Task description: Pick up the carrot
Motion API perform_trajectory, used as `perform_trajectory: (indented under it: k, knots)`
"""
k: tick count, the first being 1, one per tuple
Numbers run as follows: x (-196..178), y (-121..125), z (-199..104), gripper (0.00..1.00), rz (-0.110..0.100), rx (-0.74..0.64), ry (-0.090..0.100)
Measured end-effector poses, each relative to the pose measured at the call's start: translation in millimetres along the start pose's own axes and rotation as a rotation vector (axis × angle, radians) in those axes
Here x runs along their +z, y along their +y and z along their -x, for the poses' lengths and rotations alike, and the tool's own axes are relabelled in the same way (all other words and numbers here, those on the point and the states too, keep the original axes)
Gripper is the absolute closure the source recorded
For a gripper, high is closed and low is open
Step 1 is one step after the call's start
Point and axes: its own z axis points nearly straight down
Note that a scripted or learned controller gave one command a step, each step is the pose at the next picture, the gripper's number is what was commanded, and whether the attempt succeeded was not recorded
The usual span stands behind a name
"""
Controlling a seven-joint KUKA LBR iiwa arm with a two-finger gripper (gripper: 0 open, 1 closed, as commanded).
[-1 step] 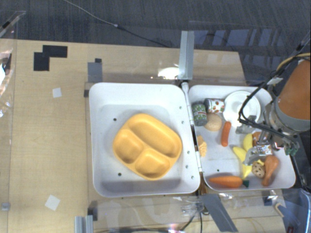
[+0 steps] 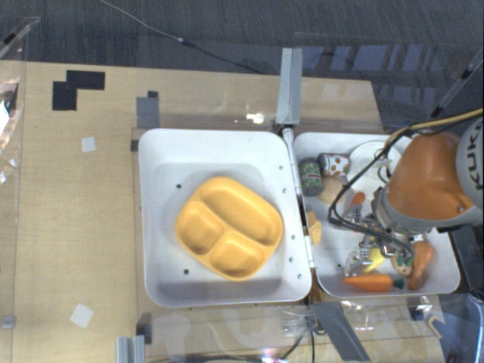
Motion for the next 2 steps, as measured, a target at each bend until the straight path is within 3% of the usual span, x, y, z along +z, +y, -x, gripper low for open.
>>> perform_trajectory:
  k: [1,2]
  knots:
    - [-64.3,-29.9,41.6,0.0,-0.002,0.496,0.006]
    - [-28.8,20.2,-12.1,0.0,-0.001,0.553,0.017]
